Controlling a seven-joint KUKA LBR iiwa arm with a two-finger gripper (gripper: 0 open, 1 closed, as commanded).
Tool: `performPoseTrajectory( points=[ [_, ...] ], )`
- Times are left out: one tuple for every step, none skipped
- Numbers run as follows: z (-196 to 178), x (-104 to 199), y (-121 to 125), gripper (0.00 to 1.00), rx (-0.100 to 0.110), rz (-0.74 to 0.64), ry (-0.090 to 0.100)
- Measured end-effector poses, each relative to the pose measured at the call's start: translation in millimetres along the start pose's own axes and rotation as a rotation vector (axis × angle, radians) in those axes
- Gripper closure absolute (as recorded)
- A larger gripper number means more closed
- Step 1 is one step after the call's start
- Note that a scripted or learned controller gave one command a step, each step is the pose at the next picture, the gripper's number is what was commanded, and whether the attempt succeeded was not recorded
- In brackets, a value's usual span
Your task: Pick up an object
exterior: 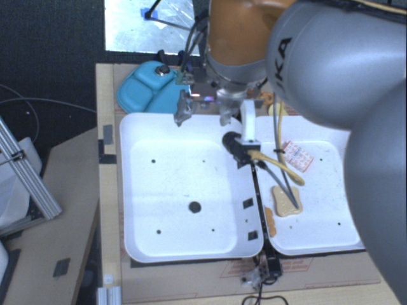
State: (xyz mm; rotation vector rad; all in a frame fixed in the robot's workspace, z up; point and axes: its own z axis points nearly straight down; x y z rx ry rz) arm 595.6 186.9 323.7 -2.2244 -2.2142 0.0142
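My gripper hangs over the far rim of the left bin. Its two metal fingers stand apart, open, with nothing between them. A blue lumpy object lies just behind that bin's far left corner, to the left of the gripper. In the right bin lie a red-and-white patterned packet, a tan flat piece and a small orange piece by the inner wall. A small dark round thing sits on the left bin's floor.
The grey arm with its orange band covers the upper right of the view and part of the right bin. A shiny sheet lies behind the bench. A metal frame stands off the bench at the left.
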Motion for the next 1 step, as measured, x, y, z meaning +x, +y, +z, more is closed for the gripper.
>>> performPoseTrajectory(
  points=[
    [50.1, -0.6, 75.5, 0.00, -0.009, -0.004, 0.003]
  ],
)
